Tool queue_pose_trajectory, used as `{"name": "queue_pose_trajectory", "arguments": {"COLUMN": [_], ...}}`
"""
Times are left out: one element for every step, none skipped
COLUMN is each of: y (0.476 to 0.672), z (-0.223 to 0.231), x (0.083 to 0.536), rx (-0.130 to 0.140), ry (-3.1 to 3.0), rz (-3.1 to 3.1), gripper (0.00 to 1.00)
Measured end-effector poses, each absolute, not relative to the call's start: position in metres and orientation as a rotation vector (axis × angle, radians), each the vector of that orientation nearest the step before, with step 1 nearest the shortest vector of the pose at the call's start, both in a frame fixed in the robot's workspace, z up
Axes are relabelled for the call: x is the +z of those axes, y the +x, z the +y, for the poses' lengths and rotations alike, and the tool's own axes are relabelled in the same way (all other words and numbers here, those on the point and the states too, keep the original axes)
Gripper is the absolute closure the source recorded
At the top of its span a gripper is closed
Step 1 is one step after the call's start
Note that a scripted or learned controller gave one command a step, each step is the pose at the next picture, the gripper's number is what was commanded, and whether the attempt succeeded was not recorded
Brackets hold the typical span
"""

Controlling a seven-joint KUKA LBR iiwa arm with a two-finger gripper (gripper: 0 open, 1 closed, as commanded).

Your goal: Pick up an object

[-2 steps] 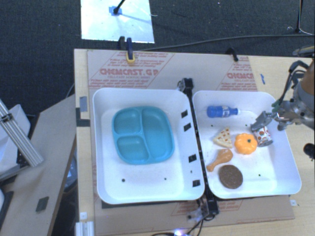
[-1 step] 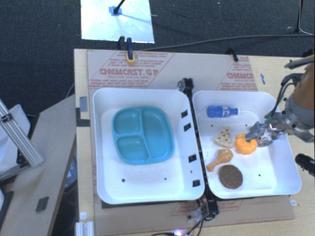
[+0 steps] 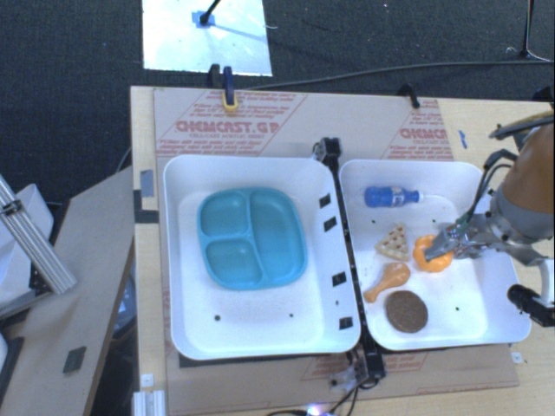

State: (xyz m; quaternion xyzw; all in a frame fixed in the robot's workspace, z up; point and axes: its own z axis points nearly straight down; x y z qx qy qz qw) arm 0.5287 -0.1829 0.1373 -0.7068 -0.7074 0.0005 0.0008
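The right bin (image 3: 468, 328) holds a blue bottle (image 3: 390, 197) lying on its side at the back. Nearer the middle are a pale cheese wedge (image 3: 394, 243), an orange round toy (image 3: 431, 257), a tan drumstick (image 3: 388, 280) and a brown round patty (image 3: 406, 310). My gripper (image 3: 448, 243) reaches in from the right and sits low in this bin, right at the orange toy's upper right side and partly covering it. The toy looks to be resting on the bin floor.
The left bin (image 3: 186, 319) holds a blue divided plate (image 3: 251, 237). A black divider with clips (image 3: 341, 250) runs between the two bins. The arm's grey body (image 3: 525, 206) hangs over the right bin's right rim. Cables cross the bench's back edge.
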Motion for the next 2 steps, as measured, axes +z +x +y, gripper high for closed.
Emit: {"name": "queue_pose_trajectory", "arguments": {"y": [0.529,0.53], "z": [-0.182,-0.183], "x": [0.085,0.098], "rx": [0.001,-0.002], "ry": [-2.218,-2.223], "rz": [-2.221,-2.224], "gripper": [0.0,1.0]}}
